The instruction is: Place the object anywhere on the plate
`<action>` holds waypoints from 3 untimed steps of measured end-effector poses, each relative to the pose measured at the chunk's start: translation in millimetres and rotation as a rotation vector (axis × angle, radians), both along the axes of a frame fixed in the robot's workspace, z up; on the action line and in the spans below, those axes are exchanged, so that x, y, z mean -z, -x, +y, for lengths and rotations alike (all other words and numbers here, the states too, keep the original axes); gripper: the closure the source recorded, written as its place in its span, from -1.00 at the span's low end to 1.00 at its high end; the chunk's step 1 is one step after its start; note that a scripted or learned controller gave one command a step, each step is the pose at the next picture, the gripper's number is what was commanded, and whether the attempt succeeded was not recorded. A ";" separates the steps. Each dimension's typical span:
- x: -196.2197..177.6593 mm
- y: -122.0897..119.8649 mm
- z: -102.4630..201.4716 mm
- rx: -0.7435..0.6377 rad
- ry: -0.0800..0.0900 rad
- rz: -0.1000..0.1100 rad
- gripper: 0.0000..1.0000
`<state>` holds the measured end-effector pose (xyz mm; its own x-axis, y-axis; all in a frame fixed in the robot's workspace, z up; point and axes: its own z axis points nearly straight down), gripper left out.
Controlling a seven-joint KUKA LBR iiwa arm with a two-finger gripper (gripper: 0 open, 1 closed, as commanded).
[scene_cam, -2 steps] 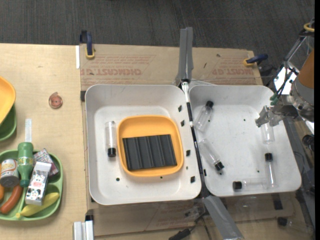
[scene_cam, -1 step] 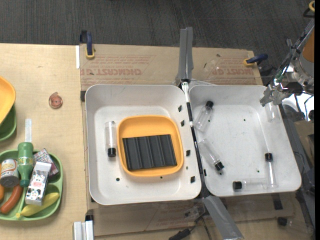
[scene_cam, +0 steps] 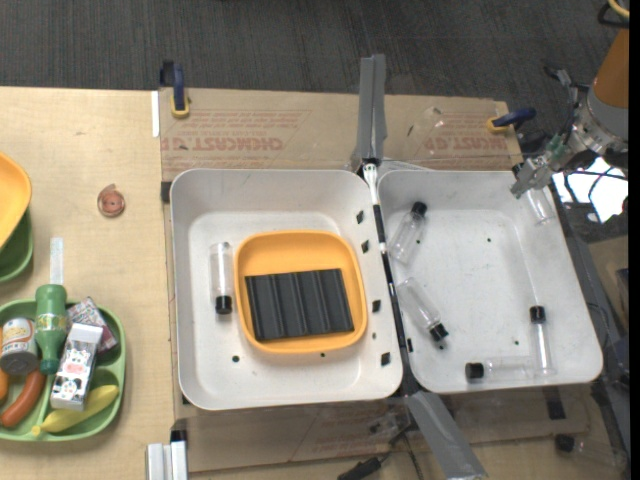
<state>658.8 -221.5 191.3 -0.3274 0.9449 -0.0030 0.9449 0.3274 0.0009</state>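
Observation:
An orange plate point(scene_cam: 297, 253) lies in the left bin point(scene_cam: 190, 368). A dark grey ridged slab point(scene_cam: 300, 303) rests flat on the plate's near half. A clear tube with a black cap point(scene_cam: 221, 280) lies in the bin just left of the plate. In the right bin point(scene_cam: 570, 368) are several more clear capped tubes, such as one at the upper left point(scene_cam: 407, 230) and one along the near wall point(scene_cam: 500, 370). My gripper point(scene_cam: 530, 175) hangs over the right bin's far right corner, well away from the plate. A clear tube point(scene_cam: 541, 206) lies just below it.
On the wooden bench at the left stand a green tray of toy food point(scene_cam: 95, 408), a yellow bowl point(scene_cam: 10, 203) and a small pink disc point(scene_cam: 112, 201). Clamps point(scene_cam: 175, 88) point(scene_cam: 510, 120) hold the cardboard behind the bins. A grey divider bar point(scene_cam: 371, 108) stands between the bins.

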 end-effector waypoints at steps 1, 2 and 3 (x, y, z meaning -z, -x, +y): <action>-43.7 -1.0 -0.4 -0.233 0.001 -0.001 1.00; -117.3 -1.0 -0.6 -0.468 0.001 -0.001 1.00; -117.4 -1.0 -0.5 -0.468 0.001 -0.001 -1.00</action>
